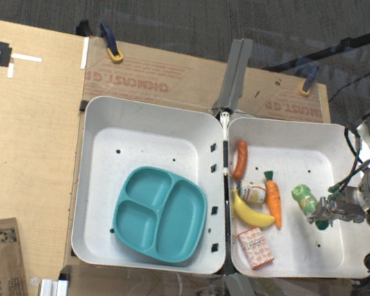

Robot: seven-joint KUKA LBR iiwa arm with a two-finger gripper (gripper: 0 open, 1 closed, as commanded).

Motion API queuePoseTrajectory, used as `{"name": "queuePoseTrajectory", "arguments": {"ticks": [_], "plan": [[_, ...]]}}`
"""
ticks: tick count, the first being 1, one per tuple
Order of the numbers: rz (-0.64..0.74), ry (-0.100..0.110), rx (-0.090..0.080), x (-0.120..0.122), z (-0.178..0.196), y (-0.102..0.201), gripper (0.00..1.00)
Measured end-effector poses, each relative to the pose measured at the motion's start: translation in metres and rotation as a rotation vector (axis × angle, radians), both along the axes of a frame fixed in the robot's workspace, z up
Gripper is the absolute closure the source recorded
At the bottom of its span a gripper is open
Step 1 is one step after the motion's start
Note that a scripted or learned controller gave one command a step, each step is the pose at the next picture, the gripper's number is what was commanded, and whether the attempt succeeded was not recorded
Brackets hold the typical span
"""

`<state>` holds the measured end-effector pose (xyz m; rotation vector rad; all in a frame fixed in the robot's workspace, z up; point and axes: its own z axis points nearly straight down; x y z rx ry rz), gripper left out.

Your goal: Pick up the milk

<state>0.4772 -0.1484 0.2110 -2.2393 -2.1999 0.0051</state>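
The milk (253, 192), as far as I can tell, is the small white bottle with a printed label. It lies on its side in the right bin (291, 144), between a red sausage (241, 159) and a banana (252, 214). My gripper (322, 214) hangs low over the right part of the same bin, about a hand's width right of the bottle. An orange carrot (273, 201) lies between them. A green toy (303, 197) sits just left of the gripper, close to it or touching it. Nothing from the bin is visibly held.
A pink carton (254, 248) with white dots lies near the right bin's front wall. The left bin (98, 164) holds a teal divided plate (161, 214). A metal divider (234, 82) runs between the bins. Cables hang at the right by the arm.
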Motion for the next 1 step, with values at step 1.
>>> {"name": "queuePoseTrajectory", "arguments": {"ticks": [1], "plan": [[-0.101, -0.001, 0.000, 0.0007, 0.0092, 0.0598, 1.00]]}}
